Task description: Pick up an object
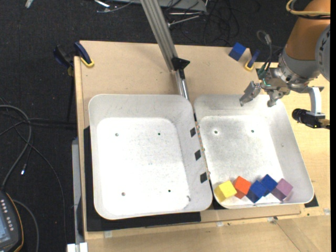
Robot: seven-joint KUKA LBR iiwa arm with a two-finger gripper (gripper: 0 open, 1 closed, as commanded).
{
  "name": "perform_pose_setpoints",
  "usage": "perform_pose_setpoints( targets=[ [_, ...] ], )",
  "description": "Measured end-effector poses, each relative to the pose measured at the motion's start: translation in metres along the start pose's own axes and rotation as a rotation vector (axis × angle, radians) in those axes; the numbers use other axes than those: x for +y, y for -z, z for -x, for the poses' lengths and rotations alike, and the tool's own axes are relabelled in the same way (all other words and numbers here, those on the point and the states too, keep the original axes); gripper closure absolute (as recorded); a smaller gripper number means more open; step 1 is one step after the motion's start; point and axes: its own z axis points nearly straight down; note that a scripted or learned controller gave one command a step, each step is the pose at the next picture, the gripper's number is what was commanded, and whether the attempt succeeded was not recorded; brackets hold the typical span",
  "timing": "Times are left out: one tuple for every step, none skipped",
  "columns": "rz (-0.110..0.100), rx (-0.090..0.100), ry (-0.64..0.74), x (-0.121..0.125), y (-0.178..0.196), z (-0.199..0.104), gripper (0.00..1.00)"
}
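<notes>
We see a tan bench (136, 67) standing on dark carpet, with loose black cables lying on the floor to the left and at the top. The bench bears two white bins side by side. The left bin (105, 109) shows four small dark holes in its floor. The right bin (294, 151) shows two such holes near its far end. Three small dark tabs sit along the seam between the bins.

We count four cubes in the right bin, all crowded into the near corner: a yellow cube (226, 190), an orange cube (242, 186), a blue cube (262, 187) and a purple cube (283, 189). They lie in a row along the near wall, each touching or just beside its neighbour. A fifth cube, the spare (238, 51), is blue and rests on the bench beyond the right bin. Two blue-and-yellow clamps grip the bench, one at the far left corner (79, 54) and one just beside the spare.

We can read no writing or labels on any item.

The gripper (261, 95) hangs over the far wall of the right bin, well apart from the cubes. Its two fingers are spread apart with nothing between them. The far and middle floor of the right bin lies open between gripper and cubes. A metal pole (157, 25) slants across the far edge of the bench toward the seam.
</notes>
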Motion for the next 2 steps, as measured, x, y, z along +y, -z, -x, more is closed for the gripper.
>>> perform_pose_setpoints(
  targets=[
    [-0.008,0.003,-0.006,-0.085,-0.026,-0.025,0.0],
    [-0.011,0.005,0.0,-0.12,-0.11,-0.071,0.0]
  ],
)
